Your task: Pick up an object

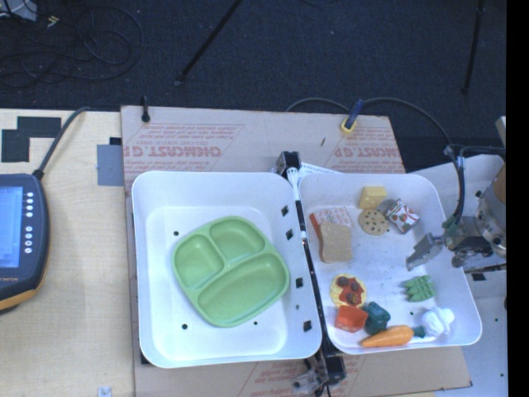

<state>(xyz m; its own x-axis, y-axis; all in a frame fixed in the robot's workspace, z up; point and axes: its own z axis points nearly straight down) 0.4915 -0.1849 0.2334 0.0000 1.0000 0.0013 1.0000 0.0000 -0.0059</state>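
The right bin (430, 190) holds toy foods: a yellow cheese piece (373, 197), a cookie (374, 222), a red-and-white carton (402, 215), a bread slice (335, 242), a small pizza (348, 289), a red block (350, 318), a teal piece (377, 313), a carrot (387, 336), a white piece (438, 319) and a green leafy piece (418, 288). My gripper (442, 256) hangs over the bin's right side, just above the leafy piece and right of the carton. Its fingers stand open with nothing between them.
The left bin (149, 222) carries a green divided plate (231, 270). A black divider (299, 246) runs between the bins. A teach pendant (18, 238) lies at the far left of the bench. Cables cross the dark floor behind.
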